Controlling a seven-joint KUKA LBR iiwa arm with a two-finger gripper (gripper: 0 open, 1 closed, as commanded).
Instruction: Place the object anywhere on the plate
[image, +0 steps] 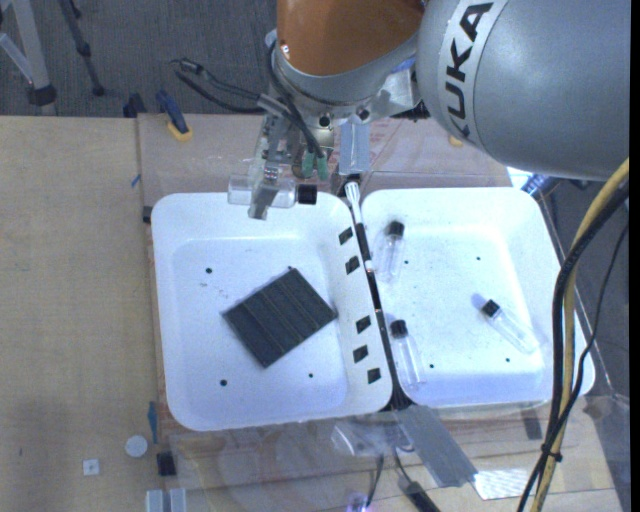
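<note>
Lettered "KUKA" in black along the grey arm (520, 70). Gripper (266, 195) over the far rim of the left bin (180, 300), fingers closed, apparently on a clear, black-capped vial (243, 190) lying crosswise between them; blurred there. Dark ribbed plate (280, 317) flat in the left bin, well apart from the vial. Three spare vials (505, 320) in the right bin (540, 230).
</note>
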